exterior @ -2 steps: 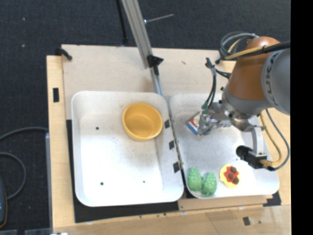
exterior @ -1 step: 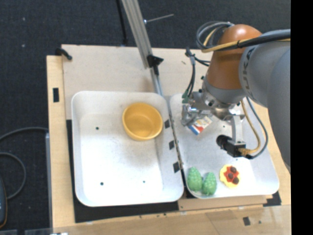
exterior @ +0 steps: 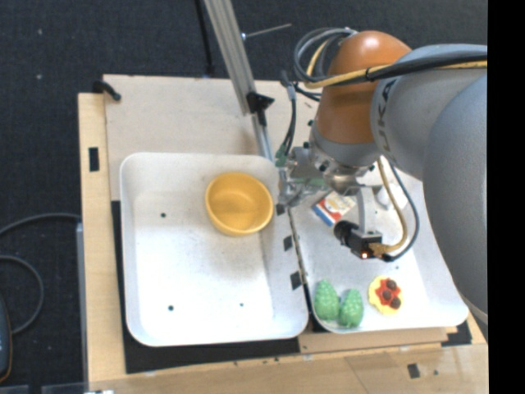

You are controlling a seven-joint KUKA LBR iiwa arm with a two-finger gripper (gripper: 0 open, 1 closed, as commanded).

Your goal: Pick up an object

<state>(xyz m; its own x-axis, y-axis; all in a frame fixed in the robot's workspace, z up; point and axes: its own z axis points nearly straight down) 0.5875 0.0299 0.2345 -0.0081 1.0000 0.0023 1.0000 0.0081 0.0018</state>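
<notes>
The arm (exterior: pixel 410 97) hangs over the right bin (exterior: pixel 426 302); whether the pincer (exterior: pixel 308 179) is open or closed I cannot tell. The yellow bowl (exterior: pixel 239 203) sits just left of it, so it should come down squarely over one rim. The green toy (exterior: pixel 338 304) lies below.

bowl (exterior: pixel 239 203): smooth yellow plastic, slight sheen
bins (exterior: pixel 164 253): matt white plastic
bench (exterior: pixel 164 113): pale matt wood
</notes>
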